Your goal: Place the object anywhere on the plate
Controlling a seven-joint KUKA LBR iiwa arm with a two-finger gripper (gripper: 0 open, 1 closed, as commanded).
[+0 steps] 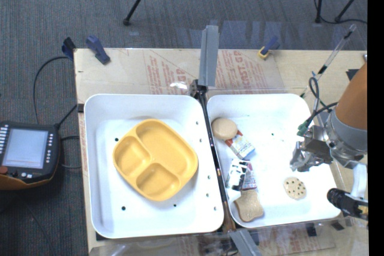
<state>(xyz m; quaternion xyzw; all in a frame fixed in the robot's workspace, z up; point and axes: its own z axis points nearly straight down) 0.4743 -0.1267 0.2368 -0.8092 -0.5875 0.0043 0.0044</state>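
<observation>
A tan biscuit (248, 207) lies at the right bin's (282, 106) near edge. The round cookie (294, 188) sits just below the end effector (303, 162), untouched; its opening cannot be told. Packets (242, 145) and a bun (224, 128) lie between it and the yellow plate (155, 158) in the left bin (102, 189).

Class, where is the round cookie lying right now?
The cookie lies in the right bin, near its front right corner, just below the hand and right of the toast-shaped piece.
</observation>
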